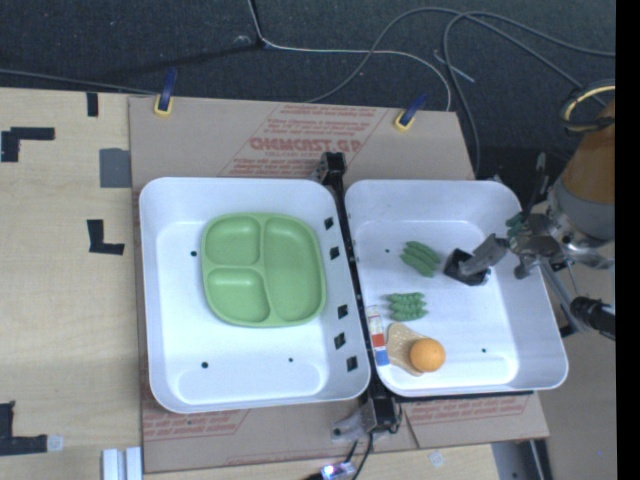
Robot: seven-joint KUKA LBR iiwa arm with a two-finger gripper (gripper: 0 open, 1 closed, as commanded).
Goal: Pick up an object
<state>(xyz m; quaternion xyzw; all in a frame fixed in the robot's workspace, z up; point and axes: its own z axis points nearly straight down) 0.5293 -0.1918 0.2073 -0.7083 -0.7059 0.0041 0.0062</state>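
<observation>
In the right bin (pixel 500 203) lie two green pea pods: one (pixel 421 258) near the middle, the other (pixel 406 305) a little below it. An orange ball (pixel 427 355) rests on a tan piece (pixel 400 344) at the bin's front left, beside a small red, white and blue item (pixel 377 334). My gripper (pixel 466 268) reaches in from the right, low over the bin floor, just right of the upper pod. Nothing shows between its dark tips.
The left bin (pixel 165 298) holds a green divided plate (pixel 264 269). Black clips line the seam between the bins (pixel 345 268). The arm's grey wrist (pixel 560 238) hangs over the right bin's right rim. Cables lie on the dark surface behind the bench.
</observation>
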